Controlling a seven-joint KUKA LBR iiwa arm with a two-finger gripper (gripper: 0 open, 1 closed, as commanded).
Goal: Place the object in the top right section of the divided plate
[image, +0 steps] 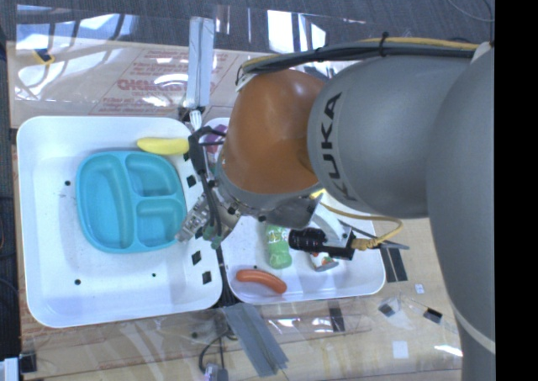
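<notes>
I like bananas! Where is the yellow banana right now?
The yellow banana lies in the left bin, at its top edge, just above the blue divided plate.

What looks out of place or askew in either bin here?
The yellow banana lies in the left bin, off the divided plate, against its upper edge. The hot dog and green item sit in the right bin.

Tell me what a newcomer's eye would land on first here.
The grey arm with its orange band bulks over the right bin, hiding most of it. In the left bin lies a teal divided plate, with a yellow banana just beyond it. A hot dog rests near the right bin's front edge.
</notes>
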